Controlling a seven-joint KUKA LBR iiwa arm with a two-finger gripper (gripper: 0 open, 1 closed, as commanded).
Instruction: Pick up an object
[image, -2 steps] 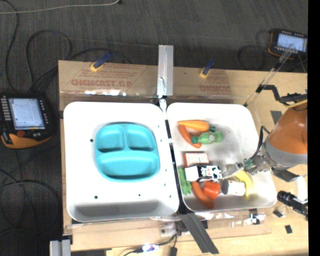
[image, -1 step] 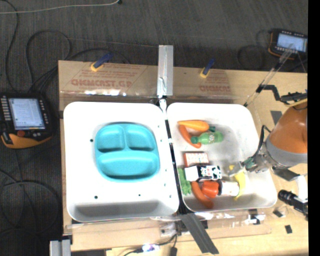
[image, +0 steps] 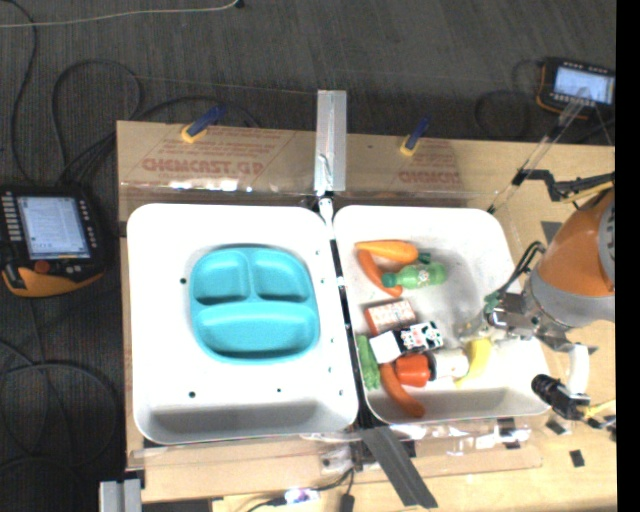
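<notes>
- Bins sit side by side on the desk (image: 300, 160): the left bin (image: 160, 400) carries a turquoise divided plate (image: 255, 303) at its centre, and the right bin (image: 490, 240) carries a heap of small things.
- Arm — grey with an orange band (image: 582, 255) — reaches in from 3 o'clock, and its gripper (image: 497, 318) hangs over the right bin's 3 o'clock side, close to the wall.
- Whether the jaws are open or closed I cannot tell; they are too dark and small against the bin.
- Yellow banana-shaped toy (image: 478, 357) lies just beside the gripper, toward 7 o'clock of it; no contact can be made out.
- Toward 12 o'clock in the right bin an orange carrot (image: 386, 251) lies across a green bottle (image: 414, 275).
- At the bin's centre a small brown box (image: 390, 316) sits above a black-and-white block (image: 421, 336).
- Toward 7 o'clock — a red-orange toy (image: 407, 372) rests by a white piece (image: 384, 348).
- Handheld control pad (image: 45, 232) lies off the desk at 9 o'clock.
</notes>
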